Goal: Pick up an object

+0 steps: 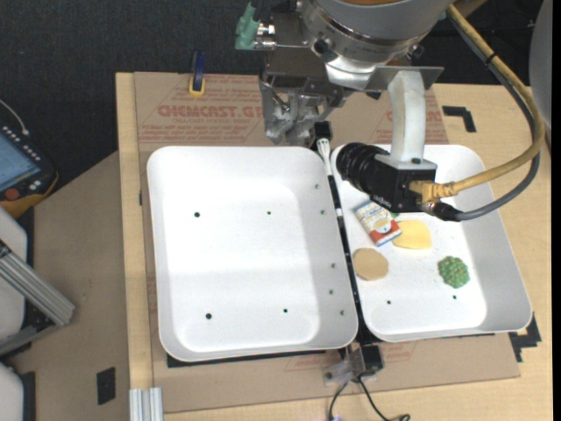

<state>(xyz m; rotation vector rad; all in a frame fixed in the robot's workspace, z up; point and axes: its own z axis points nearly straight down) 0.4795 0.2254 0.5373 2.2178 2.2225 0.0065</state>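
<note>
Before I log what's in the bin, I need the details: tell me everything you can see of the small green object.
The small green object is a rounded, bumpy clump, deep green with paler speckles, like a toy broccoli floret. It lies on the floor of the right bin, toward that bin's right side, below and right of the yellow piece. It touches no other object, and the gripper is well away, up past the bins' far edge.

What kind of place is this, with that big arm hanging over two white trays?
Probably a robotics lab test bench: a grey robot arm hangs over two white bins, and the right one holds toy-like bits such as a green broccoli piece.
</note>
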